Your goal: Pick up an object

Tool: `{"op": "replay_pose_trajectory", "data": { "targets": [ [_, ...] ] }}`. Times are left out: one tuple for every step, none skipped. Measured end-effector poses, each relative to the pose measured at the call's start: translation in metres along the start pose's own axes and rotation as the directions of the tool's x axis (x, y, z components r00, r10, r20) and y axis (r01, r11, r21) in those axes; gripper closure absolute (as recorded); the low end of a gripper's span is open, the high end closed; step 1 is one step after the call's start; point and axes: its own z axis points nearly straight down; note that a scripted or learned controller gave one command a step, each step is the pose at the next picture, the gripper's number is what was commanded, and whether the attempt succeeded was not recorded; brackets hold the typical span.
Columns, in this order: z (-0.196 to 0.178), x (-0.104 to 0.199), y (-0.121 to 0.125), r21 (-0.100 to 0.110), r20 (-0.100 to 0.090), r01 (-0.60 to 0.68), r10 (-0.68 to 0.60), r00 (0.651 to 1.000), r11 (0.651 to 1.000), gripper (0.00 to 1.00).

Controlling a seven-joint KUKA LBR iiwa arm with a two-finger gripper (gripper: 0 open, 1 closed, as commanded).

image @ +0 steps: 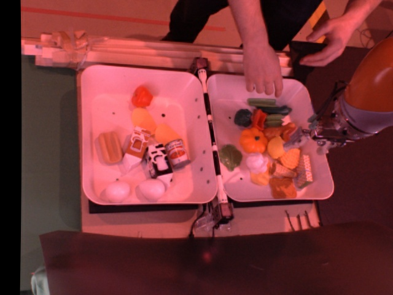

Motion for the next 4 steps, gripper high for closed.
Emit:
{"op": "replay_pose_trajectory", "data": {
  "targets": [
    [0.062, 0.000, -0.002, 0.009, -0.003, -0.001, 0.001, 1.000, 1.000, 0.00],
    [0.104, -0.001, -0.003, 0.008, -0.002, -0.001, 0.001, 1.000, 1.000, 0.00],
    [0.137, 0.000, 0.004, -0.014, -0.003, 0.003, -0.003, 1.000, 1.000, 0.00],
    [0.123, -0.004, 0.007, -0.028, 0.007, -0.002, 0.002, 1.000, 1.000, 1.00]
  ]
}}
